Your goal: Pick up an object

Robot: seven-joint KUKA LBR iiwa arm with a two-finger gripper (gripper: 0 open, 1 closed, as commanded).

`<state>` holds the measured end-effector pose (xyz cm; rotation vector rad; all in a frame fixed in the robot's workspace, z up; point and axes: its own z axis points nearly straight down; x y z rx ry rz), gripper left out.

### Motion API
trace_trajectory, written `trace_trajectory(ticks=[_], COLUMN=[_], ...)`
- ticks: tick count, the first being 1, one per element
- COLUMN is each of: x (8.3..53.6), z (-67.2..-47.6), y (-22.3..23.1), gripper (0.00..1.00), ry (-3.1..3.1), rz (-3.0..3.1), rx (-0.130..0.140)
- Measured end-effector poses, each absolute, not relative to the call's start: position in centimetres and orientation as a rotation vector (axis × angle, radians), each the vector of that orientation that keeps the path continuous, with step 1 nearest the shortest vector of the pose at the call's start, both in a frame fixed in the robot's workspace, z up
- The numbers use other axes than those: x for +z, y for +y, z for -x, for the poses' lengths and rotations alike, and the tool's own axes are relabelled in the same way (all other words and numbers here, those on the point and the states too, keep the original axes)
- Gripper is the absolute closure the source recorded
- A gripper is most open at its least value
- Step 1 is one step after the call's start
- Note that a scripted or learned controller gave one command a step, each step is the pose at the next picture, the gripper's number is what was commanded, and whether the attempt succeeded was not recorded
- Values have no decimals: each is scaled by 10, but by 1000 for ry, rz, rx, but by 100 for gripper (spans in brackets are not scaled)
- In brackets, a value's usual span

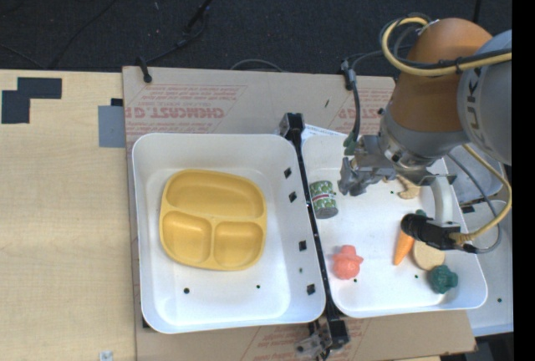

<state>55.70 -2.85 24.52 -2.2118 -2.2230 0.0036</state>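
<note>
My gripper (pixel 354 182) hangs low over the upper left part of the right bin (pixel 376 301), just right of a small can with a green label (pixel 323 199). The can stands against the bin's left wall, apart from the gripper. A pink-red toy (pixel 347 261) lies near the bin's front. An orange carrot (pixel 403 249), a tan round piece (pixel 429 258) and a green toy (pixel 443 278) sit at the front right. A beige piece (pixel 408 189) lies partly hidden under the wrist. Nothing shows between the gripper's tips.
The left bin (pixel 150 184) holds a yellow divided plate (pixel 213 218). A black divider rail (pixel 303 209) runs between the two bins. The arm's grey and orange body (pixel 435 92) covers the right bin's far right corner.
</note>
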Motion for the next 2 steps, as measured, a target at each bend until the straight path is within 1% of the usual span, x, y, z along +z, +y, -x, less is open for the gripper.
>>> trace_trajectory(ticks=[1,2], x=[242,235], z=[-564,-576], y=[33,94], gripper=[100,100], ry=[-2225,-2226], rz=[2213,2213], rx=[2,2])
